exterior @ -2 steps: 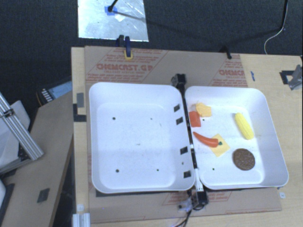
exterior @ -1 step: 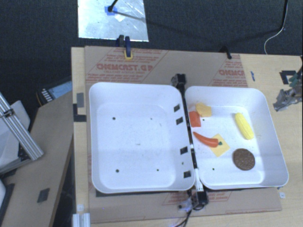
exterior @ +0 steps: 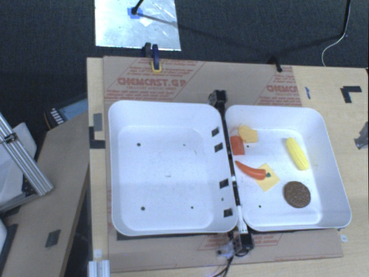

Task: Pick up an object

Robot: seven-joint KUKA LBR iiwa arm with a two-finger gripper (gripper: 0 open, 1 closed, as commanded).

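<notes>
Saw yellow corn (exterior: 297, 153), a red pepper (exterior: 251, 169) and a brown patty (exterior: 297, 194) in the right bin (exterior: 333, 149). Could not tell the state of the gripper (exterior: 362, 136) at the right edge.

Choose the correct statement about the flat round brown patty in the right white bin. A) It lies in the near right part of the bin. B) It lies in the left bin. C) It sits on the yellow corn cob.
A: the flat round brown patty lies alone in the near right part of the right white bin, apart from the yellow corn cob.
</notes>
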